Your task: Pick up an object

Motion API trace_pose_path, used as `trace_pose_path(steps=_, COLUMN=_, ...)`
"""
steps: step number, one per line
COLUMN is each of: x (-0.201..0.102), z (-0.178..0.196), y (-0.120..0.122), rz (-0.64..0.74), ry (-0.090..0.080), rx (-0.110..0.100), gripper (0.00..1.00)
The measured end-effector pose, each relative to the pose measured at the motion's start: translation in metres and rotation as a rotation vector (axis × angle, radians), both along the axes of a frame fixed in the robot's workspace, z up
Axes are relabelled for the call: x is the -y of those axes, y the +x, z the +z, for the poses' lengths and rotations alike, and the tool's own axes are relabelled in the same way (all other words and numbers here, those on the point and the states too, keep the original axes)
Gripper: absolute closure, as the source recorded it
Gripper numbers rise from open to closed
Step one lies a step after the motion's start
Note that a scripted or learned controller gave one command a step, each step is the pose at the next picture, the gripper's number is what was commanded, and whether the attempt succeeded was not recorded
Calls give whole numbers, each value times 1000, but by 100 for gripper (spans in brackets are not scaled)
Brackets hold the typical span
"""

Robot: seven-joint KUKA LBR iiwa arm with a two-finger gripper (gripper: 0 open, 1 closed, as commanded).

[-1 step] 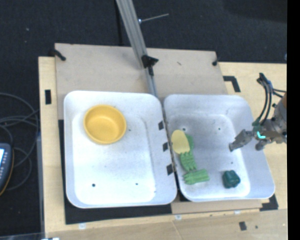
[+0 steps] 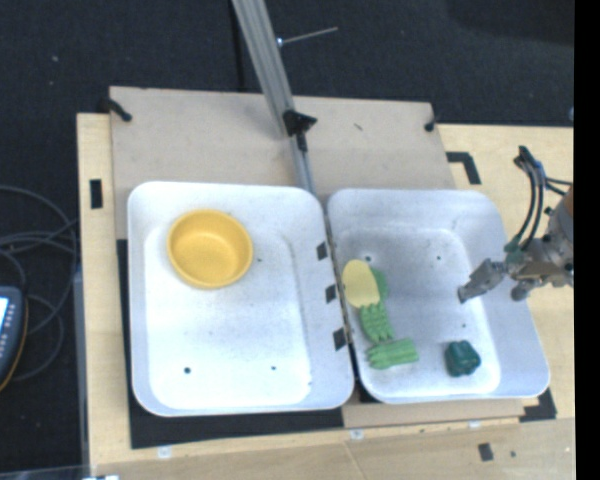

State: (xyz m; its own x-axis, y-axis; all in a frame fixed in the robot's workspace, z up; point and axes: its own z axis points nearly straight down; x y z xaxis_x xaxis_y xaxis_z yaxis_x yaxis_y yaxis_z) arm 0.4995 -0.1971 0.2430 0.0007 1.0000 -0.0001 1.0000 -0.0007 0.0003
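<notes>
My gripper point(image 2: 495, 280) hangs over the right edge of the right bin point(image 2: 420, 213), and my fingers point(image 2: 475, 286) stand apart with nothing between them. They point left, toward the bin's open middle.

I count four things in this bin. A dark green lump point(image 2: 462, 358) lies near me, toward the near right corner, apart from the rest. Against the left wall lie three more: a pale yellow piece point(image 2: 359, 283), a ridged green block point(image 2: 375, 320) touching its near end, and a second ridged green block point(image 2: 393, 354) lying crosswise just nearer. The middle and far half of the bin floor are bare white, so there is open room between my fingers and that cluster.

The left bin point(image 2: 230, 368) holds one thing, a yellow bowl point(image 2: 211, 249), upright in its far left part, well apart from me. The two bins touch along their shared edge. A grey metal rail point(image 2: 270, 68) slants in from the far side down to where the bins meet.
</notes>
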Motion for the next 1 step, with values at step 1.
trace_pose_path(steps=1, x=-2, z=-56, y=-10, rz=0, ry=1, rx=-4, gripper=0)
